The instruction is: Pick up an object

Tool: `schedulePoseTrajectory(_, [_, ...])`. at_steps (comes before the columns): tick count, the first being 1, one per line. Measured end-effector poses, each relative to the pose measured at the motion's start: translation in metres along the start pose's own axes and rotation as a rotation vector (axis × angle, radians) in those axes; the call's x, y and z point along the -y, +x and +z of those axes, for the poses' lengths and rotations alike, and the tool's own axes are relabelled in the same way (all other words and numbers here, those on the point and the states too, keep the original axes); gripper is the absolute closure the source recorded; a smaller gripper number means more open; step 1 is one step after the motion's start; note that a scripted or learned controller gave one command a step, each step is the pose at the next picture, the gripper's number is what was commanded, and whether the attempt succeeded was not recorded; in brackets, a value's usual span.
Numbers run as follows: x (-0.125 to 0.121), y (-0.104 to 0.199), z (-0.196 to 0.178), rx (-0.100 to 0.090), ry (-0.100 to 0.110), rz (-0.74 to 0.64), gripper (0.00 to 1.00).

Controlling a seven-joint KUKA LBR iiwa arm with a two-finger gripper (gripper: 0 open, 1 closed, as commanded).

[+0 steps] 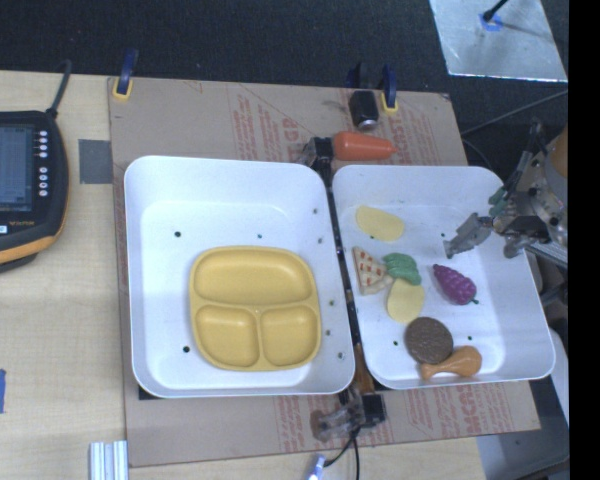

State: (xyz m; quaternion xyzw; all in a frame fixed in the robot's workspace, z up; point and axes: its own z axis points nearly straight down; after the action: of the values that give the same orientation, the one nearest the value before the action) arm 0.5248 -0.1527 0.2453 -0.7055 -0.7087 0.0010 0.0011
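Two white bins sit side by side on the tabletop point(70, 308). Over the right bin's point(525, 363) far right side hangs the gripper point(470, 236), nothing visibly held; its opening cannot be told. Purple grapes point(454, 283) lie just below it.

Right bin point(500, 363) holds the pickable items, all lying flat and loose. Pale yellow oval slice point(379, 224) at far left. Pizza slice point(369, 269) at the left wall, green leafy piece point(402, 266) touching its right edge. Second yellow piece point(406, 300) just nearer. Purple grape bunch point(454, 283) to the right. Brown round cookie point(429, 339) near, orange-tan drumstick-like piece point(452, 365) against the near wall.
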Motion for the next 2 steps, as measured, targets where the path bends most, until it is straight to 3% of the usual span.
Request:
schedulePoseTrajectory(1, [-0.052,-0.03,0.075,0.001,0.001,0.0,0.0])
schedulePoseTrajectory(2, [-0.031,-0.048,0.147,0.0,0.002,0.0,0.0])
